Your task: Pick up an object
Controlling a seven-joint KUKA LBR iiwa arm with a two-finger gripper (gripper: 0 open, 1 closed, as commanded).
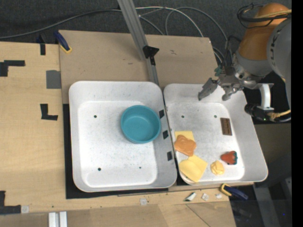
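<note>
Above the right bin (246,126), the claw (217,93) hangs spread with nothing in it; no writing is readable

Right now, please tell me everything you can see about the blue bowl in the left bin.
The blue bowl is round, teal-blue, with a smooth matte look like plastic. It stands upright, its opening facing up, and nothing can be seen inside it. It rests on the floor of the left bin, right of the middle, toward the wall shared with the other bin. Nothing else touches it. The gripper is apart from it, over the right bin's far edge.
</note>
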